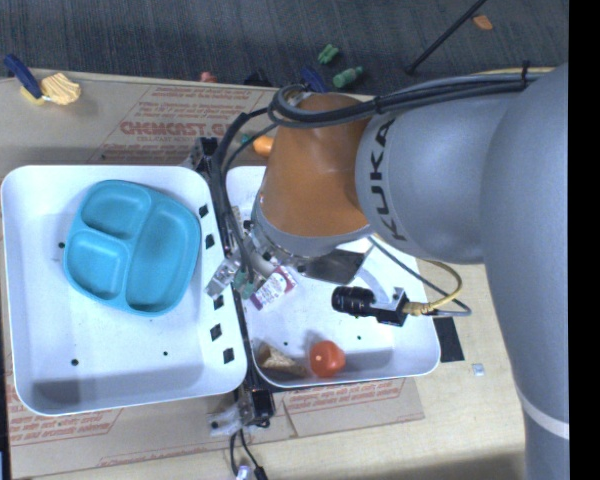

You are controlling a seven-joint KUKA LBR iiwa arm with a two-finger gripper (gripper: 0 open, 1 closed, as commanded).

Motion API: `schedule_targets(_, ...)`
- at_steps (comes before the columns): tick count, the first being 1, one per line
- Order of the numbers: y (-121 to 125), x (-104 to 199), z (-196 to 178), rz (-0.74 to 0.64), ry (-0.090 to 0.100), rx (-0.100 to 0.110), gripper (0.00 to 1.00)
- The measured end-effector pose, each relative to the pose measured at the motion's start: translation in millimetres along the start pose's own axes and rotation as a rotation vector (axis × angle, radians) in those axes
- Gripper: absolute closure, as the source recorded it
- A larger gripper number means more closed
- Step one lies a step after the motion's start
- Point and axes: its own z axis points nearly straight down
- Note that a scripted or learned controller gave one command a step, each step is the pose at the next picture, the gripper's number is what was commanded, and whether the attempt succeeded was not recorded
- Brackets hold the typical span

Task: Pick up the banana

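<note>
My gripper (242, 271) hangs low over the left side of the right bin (405, 360), close to the wall between the two bins. The orange band of the arm (315, 173) and the grey wrist hide most of that bin. Just beside the gripper lies a small white and pink packet (274, 288). Near the bin's front edge sit a red round fruit (326, 358) and a brownish piece (277, 360).
A blue divided plate (130, 246) lies in the left bin (40, 368). A small orange object (263, 145) peeks out at the far edge of the right bin. A black cable plug (365, 304) hangs off the wrist.
</note>
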Motion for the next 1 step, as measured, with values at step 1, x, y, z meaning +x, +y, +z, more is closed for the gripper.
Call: schedule_targets(1, 21.1, 59.3, 99.0, -0.498, -0.001, -0.002, 1.0)
